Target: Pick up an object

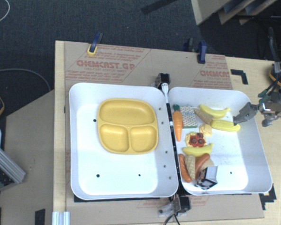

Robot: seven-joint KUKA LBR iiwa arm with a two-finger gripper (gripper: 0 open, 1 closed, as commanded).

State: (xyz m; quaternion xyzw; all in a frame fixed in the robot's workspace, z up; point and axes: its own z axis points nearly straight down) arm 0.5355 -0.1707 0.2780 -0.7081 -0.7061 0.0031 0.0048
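On the worktop [134, 61] sit two white bins. The left bin [81, 153] holds a yellow divided tray [128, 125]. The right bin [251, 159] holds a heap of toy food toward its 9 o'clock side: a carrot [177, 125] along the left wall, two bananas [220, 118] at 12 o'clock of the heap, a small pizza piece [196, 139], sausages [194, 164] and a dark block [208, 176] at 6 o'clock. The tool [247, 113] hangs at the bin's 2 o'clock edge, just beside the bananas; I cannot tell how it is set.
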